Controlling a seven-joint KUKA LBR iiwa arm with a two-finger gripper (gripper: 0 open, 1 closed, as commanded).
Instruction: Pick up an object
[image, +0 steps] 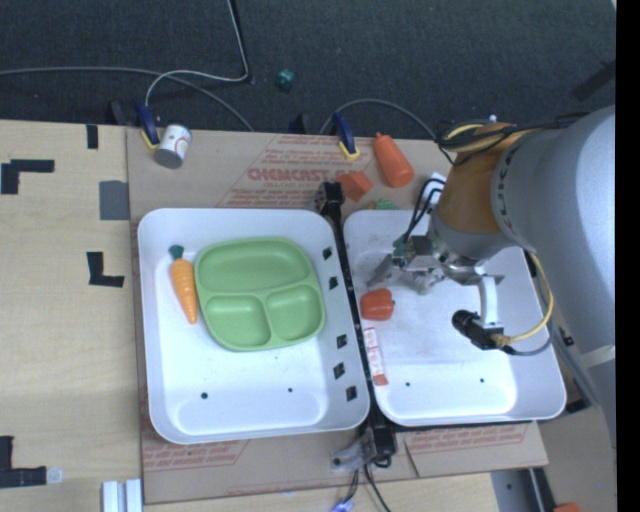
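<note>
A small red-orange toy (377, 304) lies in the right bin (450, 395), close to its left wall. My gripper (405, 272) hangs just above and to the right of the toy, pointing down into the bin. Its fingers are spread open with nothing between them. In the left bin (240, 410) a green divided plate (260, 292) rests, with a toy carrot (184, 285) lying along the plate's left side.
Behind the bins on the cardboard lie an orange toy (393, 160) and a smaller orange piece (357, 185). A white can (172, 145) sits at the back left. The grey arm (560, 210) covers the right bin's back right part.
</note>
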